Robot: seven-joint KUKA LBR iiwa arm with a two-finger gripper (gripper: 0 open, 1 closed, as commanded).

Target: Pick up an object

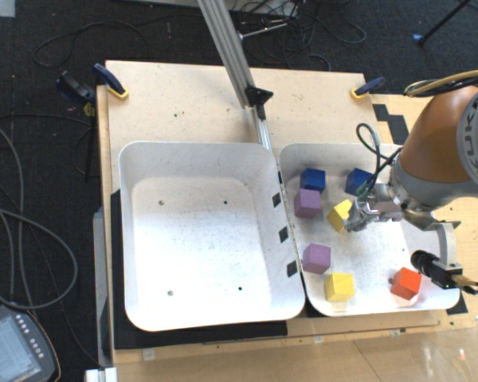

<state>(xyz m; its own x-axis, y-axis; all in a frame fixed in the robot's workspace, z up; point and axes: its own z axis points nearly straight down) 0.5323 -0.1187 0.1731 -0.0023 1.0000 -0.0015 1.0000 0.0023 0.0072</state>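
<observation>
We see the hand [357, 220] touching a small yellow cube [340, 213]; its state we cannot tell. Light, rigid; grip opposite flat faces.

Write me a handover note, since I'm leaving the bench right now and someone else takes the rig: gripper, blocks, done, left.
Gripper: low in the right bin, right beside the upper yellow block; whether it grips the block cannot be made out.
Blocks, all in the right bin: two blue, two purple, a second yellow, one orange.
Done: the arm is down among the blocks.
Left: no block is visibly lifted; the pick remains unconfirmed.
</observation>
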